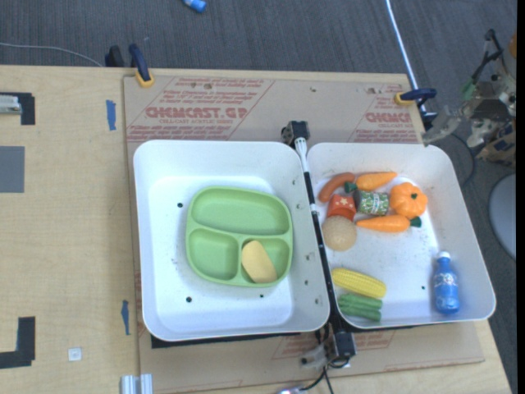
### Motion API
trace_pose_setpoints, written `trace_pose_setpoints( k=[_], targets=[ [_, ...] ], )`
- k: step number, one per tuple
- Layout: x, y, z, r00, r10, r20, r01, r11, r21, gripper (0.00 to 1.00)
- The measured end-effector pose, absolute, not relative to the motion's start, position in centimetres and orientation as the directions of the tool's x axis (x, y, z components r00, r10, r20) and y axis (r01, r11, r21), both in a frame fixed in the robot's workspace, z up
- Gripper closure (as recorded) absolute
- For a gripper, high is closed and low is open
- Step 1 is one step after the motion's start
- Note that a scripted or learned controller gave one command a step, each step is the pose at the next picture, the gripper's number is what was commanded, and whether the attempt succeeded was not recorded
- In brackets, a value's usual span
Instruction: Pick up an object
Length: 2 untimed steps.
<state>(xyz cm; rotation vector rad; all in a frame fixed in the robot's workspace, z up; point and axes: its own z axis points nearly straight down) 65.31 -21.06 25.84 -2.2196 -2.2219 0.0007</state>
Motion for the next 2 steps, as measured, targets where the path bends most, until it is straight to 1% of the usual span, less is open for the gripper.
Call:
trace_pose_setpoints(
  k=[1, 2],
  targets=[
    [63.5, -16.4, 9.5, -0.001, 1.000, -0.001, 1.000, 0.001, 0.002, 0.00],
    [57.2, -14.3, 8.6, 0.000, 1.000, -0.001, 1.000, 0.000, 0.003, 0.00]
  ],
)
